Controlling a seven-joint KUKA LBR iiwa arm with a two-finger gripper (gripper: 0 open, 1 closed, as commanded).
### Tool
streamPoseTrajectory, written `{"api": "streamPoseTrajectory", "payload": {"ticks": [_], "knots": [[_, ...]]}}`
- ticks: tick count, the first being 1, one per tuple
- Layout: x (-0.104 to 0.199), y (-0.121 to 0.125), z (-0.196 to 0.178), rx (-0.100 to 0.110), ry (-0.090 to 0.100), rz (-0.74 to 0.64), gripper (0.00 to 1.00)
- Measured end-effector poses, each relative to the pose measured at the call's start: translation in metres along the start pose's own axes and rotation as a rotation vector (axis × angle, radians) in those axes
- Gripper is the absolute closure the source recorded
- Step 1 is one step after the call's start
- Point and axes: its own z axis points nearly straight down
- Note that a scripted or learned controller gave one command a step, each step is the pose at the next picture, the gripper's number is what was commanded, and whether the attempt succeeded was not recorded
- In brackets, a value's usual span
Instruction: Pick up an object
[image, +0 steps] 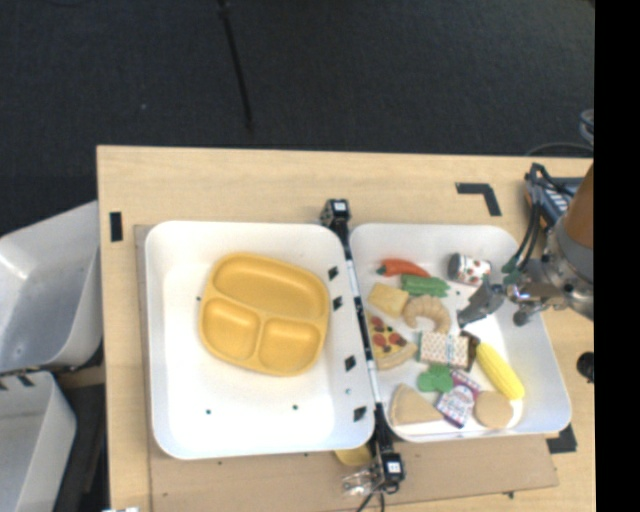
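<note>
Closest to us, one tan wedge-shaped toy bread slice (410, 405) and one round tan toy cookie (492, 408) lie at the front of the right white bin (548, 385). The left white bin (180, 400) holds one yellow plastic plate with three sections (265, 315). The right bin also holds one toy pizza slice (388, 338), one red toy pepper (403, 268) and one yellow toy corn cob (498, 370). The two-finger gripper (503, 305) hangs over this bin, fingers spread apart, pinching nothing, just above the corn.
</note>
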Motion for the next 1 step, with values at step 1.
{"api": "streamPoseTrajectory", "payload": {"ticks": [1], "knots": [[0.0001,0.0012,-0.0104,0.0,0.001,-0.004,1.0]]}}
